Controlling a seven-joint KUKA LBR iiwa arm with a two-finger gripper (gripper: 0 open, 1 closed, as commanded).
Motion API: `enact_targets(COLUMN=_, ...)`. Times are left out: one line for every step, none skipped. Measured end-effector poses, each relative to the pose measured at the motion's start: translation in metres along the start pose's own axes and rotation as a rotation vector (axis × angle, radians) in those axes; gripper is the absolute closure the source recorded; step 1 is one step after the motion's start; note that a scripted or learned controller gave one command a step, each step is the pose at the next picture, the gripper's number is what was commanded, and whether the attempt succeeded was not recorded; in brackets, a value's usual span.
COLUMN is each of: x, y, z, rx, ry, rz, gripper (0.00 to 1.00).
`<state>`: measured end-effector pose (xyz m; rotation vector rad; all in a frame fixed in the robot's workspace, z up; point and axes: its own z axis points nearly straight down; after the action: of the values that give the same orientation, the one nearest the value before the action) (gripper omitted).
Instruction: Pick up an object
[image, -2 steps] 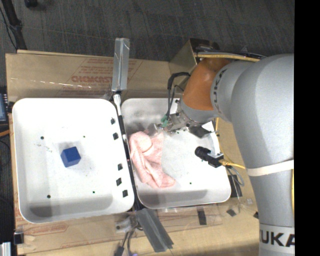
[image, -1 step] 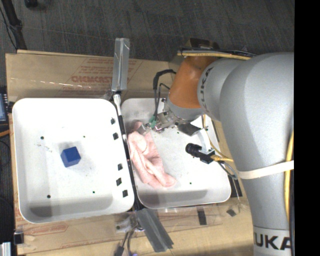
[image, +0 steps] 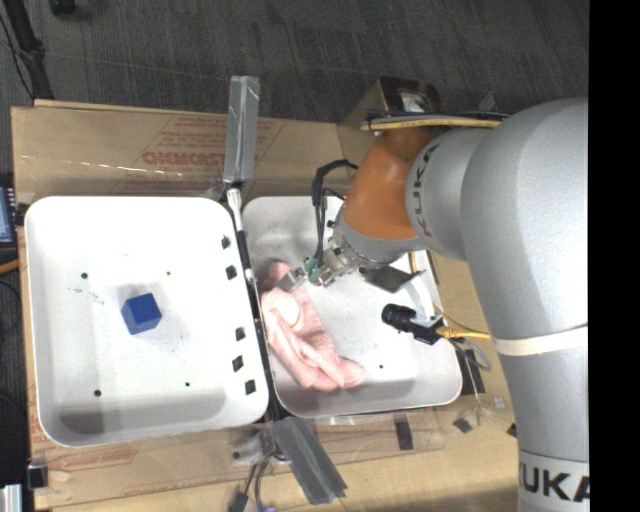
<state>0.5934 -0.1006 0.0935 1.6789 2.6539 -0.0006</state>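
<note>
A pink, crumpled cloth-like object (image: 305, 340) lies along the left side of the right bin (image: 420, 385). A small blue cube (image: 142, 312) sits in the left bin (image: 60, 230), left of its middle. My gripper (image: 300, 275) is low in the right bin, at the upper end of the pink object, with the arm reaching in from the right above it. The wrist covers the fingertips, so any contact with the pink object stays hidden.
The two white bins share a divider (image: 245, 300) with black clips. A grey bar (image: 240, 130) rises behind them over brown cardboard (image: 120, 140). The large grey arm (image: 520, 250) covers the right bin's right edge.
</note>
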Motion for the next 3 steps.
enact_targets(x=-0.029, y=0.057, z=0.000, rx=0.000, ry=0.000, rz=0.064, gripper=0.00)
enact_targets(x=-0.015, y=-0.062, z=-0.001, rx=0.000, ry=0.001, rz=0.083, gripper=0.00)
enact_targets(x=-0.050, y=-0.011, z=-0.002, rx=-0.001, ry=0.001, rz=-0.016, gripper=0.00)
